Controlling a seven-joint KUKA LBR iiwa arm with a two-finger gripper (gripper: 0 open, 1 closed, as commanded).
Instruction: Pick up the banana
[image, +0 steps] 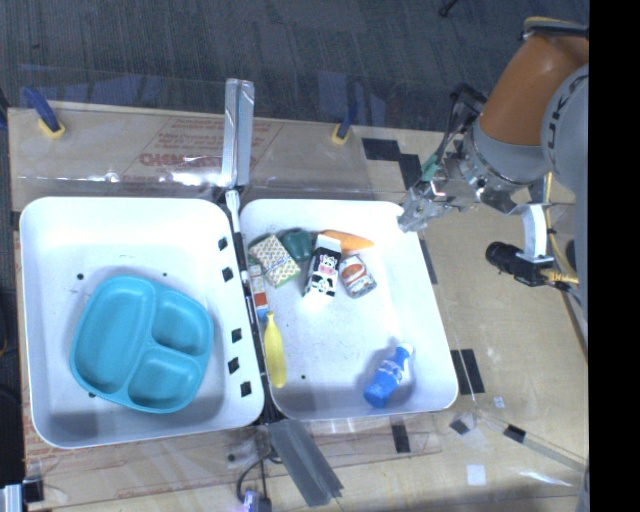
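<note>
Banana (273, 350) is seen lying in the right bin (425, 300), and this bin is taken as the landmark for all places. The fruit is stretched along the left wall of the bin, in the lower half of that wall, with its length running up and down the view. It is touched by nothing.

Near the upper wall of the bin a group of small things is gathered close together: a checkered packet (274, 259), a dark green item (297, 243), a black and white carton (323, 272), an orange carrot-like piece (346, 239) and a small can (357, 275). A blue bottle (386, 376) is laid near the lower right corner of the bin, well apart from the banana.

The gripper (415, 213) is placed over the upper right corner of the bin, at its rim, far from the banana. No object is seen between its parts; whether the jaws are wide or narrow cannot be told, because they are small and blurred.

To the left of the bin, a second white bin (40, 300) is found, and a blue divided plate (143, 343) is kept inside it.
</note>
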